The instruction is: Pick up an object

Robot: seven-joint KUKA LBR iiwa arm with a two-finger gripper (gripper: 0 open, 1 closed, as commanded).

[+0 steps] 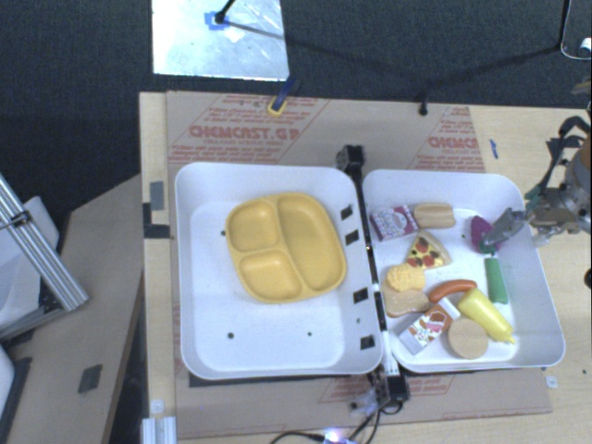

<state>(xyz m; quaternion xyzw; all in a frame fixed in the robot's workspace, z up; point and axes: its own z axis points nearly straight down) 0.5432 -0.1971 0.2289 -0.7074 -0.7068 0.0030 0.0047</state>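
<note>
Several toy foods filled the right bin (539,276); gripper (507,226) touched the purple piece (482,233), grasp state unclear. Likely light, rigid, slippery; pinch across its middle.

The arm (572,188) is cut off by the right edge, with just its wrist end in view. The gripper (514,225) partly covers a purple toy (481,233). Print on the small packets (393,221) is too small to read.

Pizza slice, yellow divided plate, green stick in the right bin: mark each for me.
pizza slice (426,251): camera view, on its red-topped middle.
yellow divided plate (283,247): camera view, on the ridge where its three compartments meet.
green stick (497,280): camera view, midway along its length.
</note>
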